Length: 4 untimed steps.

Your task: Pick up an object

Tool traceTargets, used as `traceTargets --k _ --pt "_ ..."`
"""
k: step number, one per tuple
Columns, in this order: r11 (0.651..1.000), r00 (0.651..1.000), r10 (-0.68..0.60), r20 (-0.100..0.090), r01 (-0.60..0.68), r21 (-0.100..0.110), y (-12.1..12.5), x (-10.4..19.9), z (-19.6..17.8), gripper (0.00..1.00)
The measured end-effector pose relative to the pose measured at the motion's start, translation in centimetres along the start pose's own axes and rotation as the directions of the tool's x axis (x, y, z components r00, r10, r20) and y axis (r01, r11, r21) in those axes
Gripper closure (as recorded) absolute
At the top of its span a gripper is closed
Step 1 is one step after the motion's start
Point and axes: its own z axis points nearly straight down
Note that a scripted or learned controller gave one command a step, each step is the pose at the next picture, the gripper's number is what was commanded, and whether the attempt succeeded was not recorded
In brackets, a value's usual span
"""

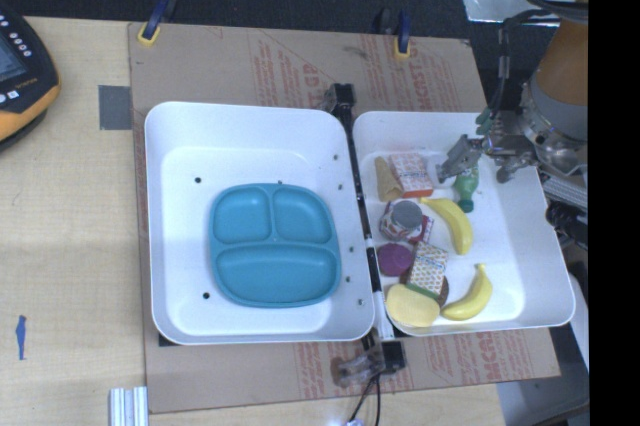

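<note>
- Camera view, looking down at a slant: two white bins side by side on a cardboard sheet clamped to the worktop
- Left bin holds a blue divided plate, lying flat near its centre
- Right bin holds the candidate objects, clustered along its left half
- Nearest the top: a tan roll beside a red-and-white packet
- Below these: a small grey-lidded can, a purple round piece, a patterned box, a pale yellow lump
- Two bananas: one right of the can, the other at the bin's lower edge
- Arm enters from the right; tool sits over the upper part of the right bin, fingers spread apart, nothing seen between them
- Small green object lies just below the tool; contact cannot be judged
- Yellow-and-black handset at the worktop's left edge
</note>
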Motion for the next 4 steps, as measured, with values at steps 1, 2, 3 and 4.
traceTargets --k 1,2,3,4 --pt "1.0 1.0 0.002 0.001 -0.002 0.006 1.1 -2.6 8.7 0.0" --pt "1.0 1.0 0.003 -0.002 -0.003 -0.003 0.8 -1.6 16.5 0.0" --pt "1.0 1.0 -0.001 0.001 0.001 -0.01 1.1 -1.8 14.8 1.0" --pt "1.0 1.0 -0.008 -0.002 0.008 -0.011 4.1 6.3 5.8 1.0"
